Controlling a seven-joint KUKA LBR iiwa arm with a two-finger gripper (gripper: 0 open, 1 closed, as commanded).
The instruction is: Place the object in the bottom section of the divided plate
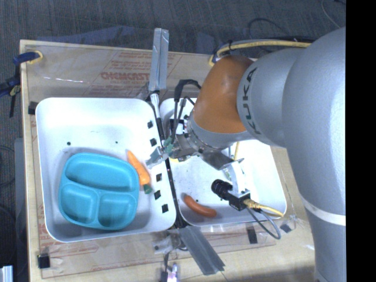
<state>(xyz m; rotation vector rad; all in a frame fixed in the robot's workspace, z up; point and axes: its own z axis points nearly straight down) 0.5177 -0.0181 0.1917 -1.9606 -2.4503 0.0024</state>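
Dark grey carpet-like floor around a bench [88, 60] topped with a clear, shiny sheet; red mirrored print under it, not readable. Blue clamp [26, 56] at the bench's 10 o'clock corner.

Left bin [50, 113], white, smooth plastic, rounded corners. In it, at its 7 o'clock part, a blue divided plate [97, 190]: matte, rounded, one long section at the top and two smaller ones at the bottom. Just beside the plate's 2 o'clock edge lies a carrot [138, 168], orange, tapered, with a green stub at its lower end; it sits on the bin floor, not in any plate section.

A metal bar [158, 60] runs up from the wall between the bins, toward 12 o'clock. Black clips dot that wall.

Gripper [166, 148] sits over the dividing wall, at about 2 o'clock from the carrot and near it but not touching. Its fingers are lost in the clutter of cables and brackets, so cannot tell whether released or clenched; nothing seen between them.

Right bin [276, 184], same white plastic. A sausage [198, 207], reddish-brown, smooth, oblong, lies at its 7 o'clock. Black connector and yellow cable [264, 209] over its middle.

Arm [294, 93]: glossy grey shell, orange band, "KUKA" lettering running sideways.
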